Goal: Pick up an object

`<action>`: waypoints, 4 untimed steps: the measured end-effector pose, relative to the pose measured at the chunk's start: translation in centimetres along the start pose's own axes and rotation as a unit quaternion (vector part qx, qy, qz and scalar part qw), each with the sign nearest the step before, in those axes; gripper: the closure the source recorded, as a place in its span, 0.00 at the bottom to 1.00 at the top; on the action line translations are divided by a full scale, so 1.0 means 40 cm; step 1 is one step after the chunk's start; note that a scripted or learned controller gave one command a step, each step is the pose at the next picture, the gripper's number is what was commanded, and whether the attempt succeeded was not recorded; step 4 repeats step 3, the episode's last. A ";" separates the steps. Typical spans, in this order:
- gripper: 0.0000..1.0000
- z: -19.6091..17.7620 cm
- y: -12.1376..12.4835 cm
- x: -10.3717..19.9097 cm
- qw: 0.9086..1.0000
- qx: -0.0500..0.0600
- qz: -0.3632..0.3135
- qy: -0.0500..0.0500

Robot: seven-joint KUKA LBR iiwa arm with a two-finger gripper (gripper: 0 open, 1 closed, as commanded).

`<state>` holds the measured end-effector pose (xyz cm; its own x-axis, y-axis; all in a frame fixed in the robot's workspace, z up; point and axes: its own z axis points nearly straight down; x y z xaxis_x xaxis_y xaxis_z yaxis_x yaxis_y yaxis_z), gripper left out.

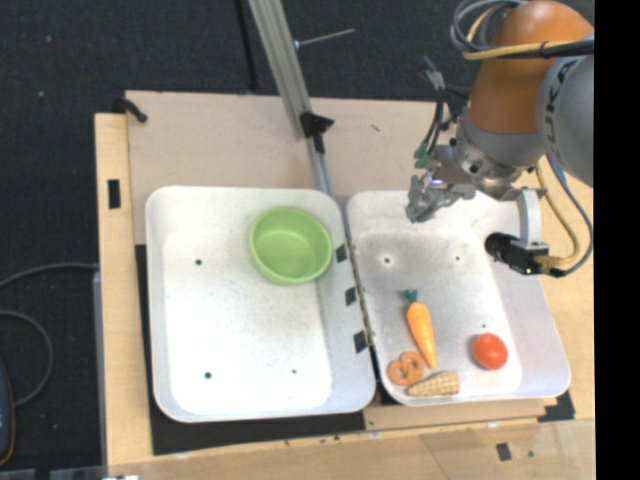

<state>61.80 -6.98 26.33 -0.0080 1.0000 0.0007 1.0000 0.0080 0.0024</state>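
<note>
The gripper (424, 206) hangs over the back edge of the right bin (452, 258), with nothing seen between its fingers. Toward the front of that bin lie an orange carrot (421, 332) with a green top, a red tomato (489, 352), a brown pretzel (405, 368) and a pale corn cob (435, 384). All of them sit well in front of the gripper. A green bowl (290, 245) stands in the back right part of the left bin (200, 318).
A slanted aluminium post (285, 68) rises from between the bins at the back. The orange and grey arm (520, 78) fills the upper right. A black fitting (508, 251) with cables hangs over the right bin's right side. Dark floor surrounds the bench.
</note>
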 end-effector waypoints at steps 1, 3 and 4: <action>1.00 0.032 0.017 0.121 1.000 0.002 0.001 0.000; 1.00 0.012 0.097 0.378 1.000 0.001 0.002 0.000; 1.00 0.012 0.097 0.378 1.000 0.001 0.002 0.000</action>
